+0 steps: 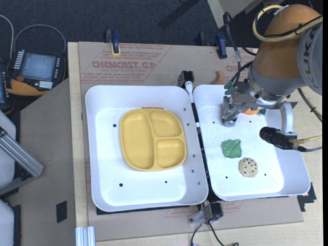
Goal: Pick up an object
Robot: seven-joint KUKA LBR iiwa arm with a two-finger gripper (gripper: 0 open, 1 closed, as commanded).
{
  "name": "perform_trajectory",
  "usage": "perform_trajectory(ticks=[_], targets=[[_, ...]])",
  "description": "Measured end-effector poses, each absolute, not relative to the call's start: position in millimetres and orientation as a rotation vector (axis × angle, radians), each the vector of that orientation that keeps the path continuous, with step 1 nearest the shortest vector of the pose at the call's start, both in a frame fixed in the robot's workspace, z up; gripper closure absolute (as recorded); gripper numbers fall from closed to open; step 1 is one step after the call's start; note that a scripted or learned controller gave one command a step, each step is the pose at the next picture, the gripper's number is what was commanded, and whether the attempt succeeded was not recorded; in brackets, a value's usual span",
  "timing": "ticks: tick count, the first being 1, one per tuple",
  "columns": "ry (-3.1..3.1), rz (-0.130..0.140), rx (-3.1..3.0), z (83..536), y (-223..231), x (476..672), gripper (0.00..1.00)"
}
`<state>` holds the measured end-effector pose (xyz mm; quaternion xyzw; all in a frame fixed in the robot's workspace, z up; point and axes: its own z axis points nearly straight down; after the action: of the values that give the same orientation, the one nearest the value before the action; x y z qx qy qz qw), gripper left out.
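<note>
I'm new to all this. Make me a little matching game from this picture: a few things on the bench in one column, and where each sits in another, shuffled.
Things:
1. yellow divided plate
2. green leafy piece
3. cookie
4. gripper

Places:
A. right bin, nearest its front edge
B. middle of the left bin
C. right bin, back part, behind the green piece
D. right bin, between the gripper and the cookie

Pairs: 1-B, 2-D, 3-A, 4-C

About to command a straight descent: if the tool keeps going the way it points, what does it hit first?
Most likely the bare floor of the right bin. The tool points down near that bin's upper left, apart from the green piece and the cookie. Its height is unclear.
</note>
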<state>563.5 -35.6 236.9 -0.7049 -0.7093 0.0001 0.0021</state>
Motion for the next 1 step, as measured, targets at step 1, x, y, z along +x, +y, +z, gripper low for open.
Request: perform_trajectory(ticks=[1], targets=[[-2.226, 0.001, -2.212, 227.5, 21.5, 570.7, 1.0]])
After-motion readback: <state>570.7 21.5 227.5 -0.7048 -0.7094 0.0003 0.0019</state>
